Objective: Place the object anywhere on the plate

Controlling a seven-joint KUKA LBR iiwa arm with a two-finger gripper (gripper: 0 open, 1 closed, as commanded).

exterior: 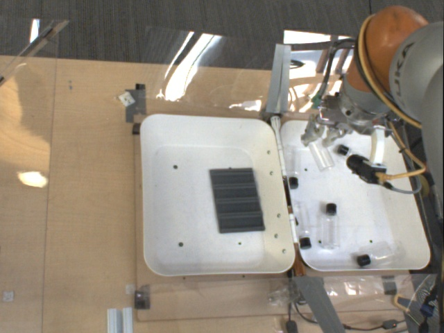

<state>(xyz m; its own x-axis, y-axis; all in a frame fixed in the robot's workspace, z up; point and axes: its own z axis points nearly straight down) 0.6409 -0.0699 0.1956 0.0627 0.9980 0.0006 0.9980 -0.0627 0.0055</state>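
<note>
Here, in the camera view, the arm (pixel 406 54) reaches in from the right over the far corner of the right bin (pixel 409 255). Its gripper (pixel 316 139) hangs above the bin's back left part, close to the wall shared with the left bin (pixel 159 186). Whether the gripper is clenched or released cannot be told from this angle.

A clear vial (pixel 322 157) lies tilted just under the gripper, touching it or very nearly so; whether it is grasped or merely resting on the bin floor is unclear. A second vial (pixel 328 226) with a black cap lies nearer the front, about mid-bin. A third vial (pixel 372 257) lies by the front wall, its black cap pointing left. Small black caps or short pieces sit by the left wall of this bin and one beside the gripper, too small to identify.

The plate (pixel 236 200), dark grey and ribbed, lies flat in the middle of the left bin, well apart from every vial. Both bins rest on the wooden bench (pixel 69 186).
</note>
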